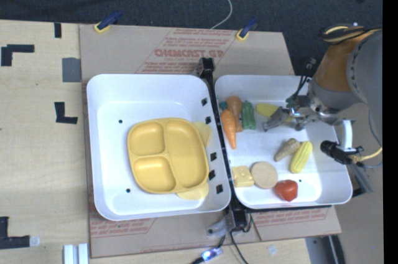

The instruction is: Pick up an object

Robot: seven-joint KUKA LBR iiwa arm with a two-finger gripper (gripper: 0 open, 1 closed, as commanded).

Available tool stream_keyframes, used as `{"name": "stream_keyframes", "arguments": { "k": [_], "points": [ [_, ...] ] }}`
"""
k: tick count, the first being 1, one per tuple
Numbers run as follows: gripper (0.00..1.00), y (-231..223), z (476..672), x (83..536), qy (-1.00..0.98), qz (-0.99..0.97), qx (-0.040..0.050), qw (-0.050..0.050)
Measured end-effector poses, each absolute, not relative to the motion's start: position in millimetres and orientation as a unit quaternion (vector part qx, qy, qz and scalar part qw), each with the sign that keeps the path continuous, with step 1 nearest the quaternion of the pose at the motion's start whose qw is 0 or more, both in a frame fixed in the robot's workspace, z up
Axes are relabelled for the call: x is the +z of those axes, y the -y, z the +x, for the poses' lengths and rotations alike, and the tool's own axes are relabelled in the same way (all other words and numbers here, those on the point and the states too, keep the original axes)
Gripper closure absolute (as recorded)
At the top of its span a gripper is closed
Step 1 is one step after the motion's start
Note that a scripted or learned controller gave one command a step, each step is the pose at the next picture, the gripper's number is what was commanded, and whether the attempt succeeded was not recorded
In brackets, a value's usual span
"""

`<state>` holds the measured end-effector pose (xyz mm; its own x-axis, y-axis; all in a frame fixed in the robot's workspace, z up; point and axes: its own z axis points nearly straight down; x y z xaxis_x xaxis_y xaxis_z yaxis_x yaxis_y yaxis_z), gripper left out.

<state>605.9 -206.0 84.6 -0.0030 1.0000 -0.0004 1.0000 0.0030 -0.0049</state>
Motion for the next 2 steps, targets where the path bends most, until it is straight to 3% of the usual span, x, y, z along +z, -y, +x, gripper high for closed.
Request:
{"name": "stream_keyframes", "arguments": {
  "k": [1, 2],
  "points": [
    [1.00, 205, 607.3, 98, 0.709, -0.706, 0.0007, 0.000],
    [1.00, 205, 617.3, 156, 0.708, -0.706, -0.0009, -0.002]
  ]
}}
